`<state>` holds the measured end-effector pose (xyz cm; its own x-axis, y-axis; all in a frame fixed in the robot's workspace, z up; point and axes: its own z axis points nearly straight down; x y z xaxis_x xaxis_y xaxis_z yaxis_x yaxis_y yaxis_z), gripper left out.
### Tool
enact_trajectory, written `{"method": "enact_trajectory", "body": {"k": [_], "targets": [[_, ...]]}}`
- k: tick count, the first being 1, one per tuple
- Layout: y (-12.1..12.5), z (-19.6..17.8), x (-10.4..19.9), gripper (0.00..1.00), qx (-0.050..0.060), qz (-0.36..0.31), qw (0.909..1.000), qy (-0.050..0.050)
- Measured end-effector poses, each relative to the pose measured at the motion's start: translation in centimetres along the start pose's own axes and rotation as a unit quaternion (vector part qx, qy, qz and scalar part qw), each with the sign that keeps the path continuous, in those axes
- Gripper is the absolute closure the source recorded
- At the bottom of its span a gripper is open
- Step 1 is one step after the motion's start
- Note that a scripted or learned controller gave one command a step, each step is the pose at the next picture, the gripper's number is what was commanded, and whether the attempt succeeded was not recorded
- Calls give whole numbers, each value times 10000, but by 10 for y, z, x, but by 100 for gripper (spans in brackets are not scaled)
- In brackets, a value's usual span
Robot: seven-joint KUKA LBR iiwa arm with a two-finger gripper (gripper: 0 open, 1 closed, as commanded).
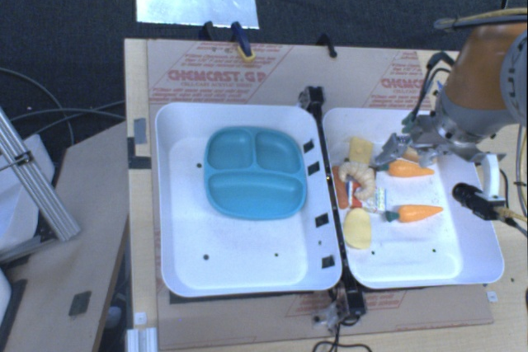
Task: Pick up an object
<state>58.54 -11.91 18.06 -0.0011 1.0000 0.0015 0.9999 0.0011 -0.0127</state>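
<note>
The right bin (412, 264) holds several toy foods. An orange carrot (410, 170) lies just under my gripper (394, 151), which hovers low over the bin's upper middle. A second carrot (415, 213) with a green end lies below it. To the left are a curled shrimp (359, 175), a yellow block (360, 148), a pale yellow piece (357, 228) and a red-orange strip (342, 190). The view does not show anything held in the gripper.
A blue divided plate (253, 173) sits in the left bin (190, 260). A black-clipped divider (323, 177) runs between the bins. The grey arm with its orange band (487, 70) comes in from the upper right over the right bin's far corner.
</note>
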Motion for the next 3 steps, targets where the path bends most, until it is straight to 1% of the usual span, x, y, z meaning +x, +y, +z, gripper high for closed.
{"method": "enact_trajectory", "body": {"k": [1, 2, 3], "targets": [[3, -8, 0, 0, -70, -11, 10000, -8], [11, 46, -7, 0, -54, -1, 10000, -7], [19, 74, -7, 0, -191, 2, 9998, -26]]}}
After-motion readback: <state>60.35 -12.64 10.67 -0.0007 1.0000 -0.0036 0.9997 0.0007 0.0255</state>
